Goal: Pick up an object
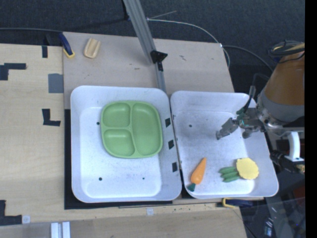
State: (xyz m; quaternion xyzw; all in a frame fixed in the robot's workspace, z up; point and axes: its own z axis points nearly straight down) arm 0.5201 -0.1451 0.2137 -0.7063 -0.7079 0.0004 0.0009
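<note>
Carrot (198, 170) low in right bin (208, 108); fingers (227, 129) above it, state unclear.

Even, fairly bright overhead light, soft shadows, mild glare on the white bins (124, 192), slightly soft focus.

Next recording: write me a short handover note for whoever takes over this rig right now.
End effector: over the right white bin, above its bare middle, with nothing seen between its fingers; open or shut is unclear.
Right bin, near edge: orange toy carrot with a green top, small green pea pod toy, and a yellow scalloped round toy touching the pod.
Left white bin: green three-compartment plastic plate.
Done: nothing picked up yet.
Left: lower onto one object, grip it, lift.
</note>
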